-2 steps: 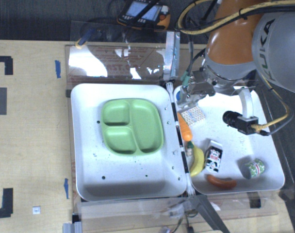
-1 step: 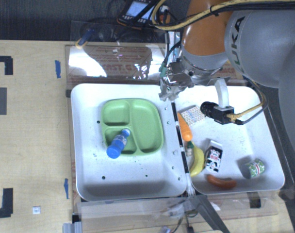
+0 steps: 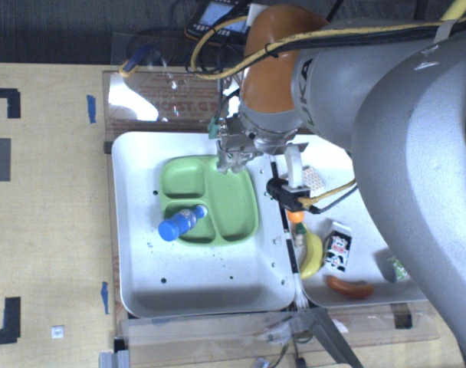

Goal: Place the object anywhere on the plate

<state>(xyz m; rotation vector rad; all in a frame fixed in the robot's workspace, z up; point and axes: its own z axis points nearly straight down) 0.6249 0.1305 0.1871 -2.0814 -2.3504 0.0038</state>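
1 blue bottle (image 3: pixel 181 222) lies on the green plate (image 3: pixel 237 205); pincer (image 3: pixel 233 159) state unclear.

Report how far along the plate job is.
Looks done: the blue bottle lies on the green plate, in its lower left compartment, in the left bin. In hand: I can't see anything held; the gripper sits over the plate's upper edge. Left: probably just pulling the arm away.

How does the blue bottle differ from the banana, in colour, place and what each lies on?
The blue bottle is blue and lies in the left bin, on the green plate. The banana is yellow and lies in the right bin, on the white floor beside a small carton. Both lie on their sides.
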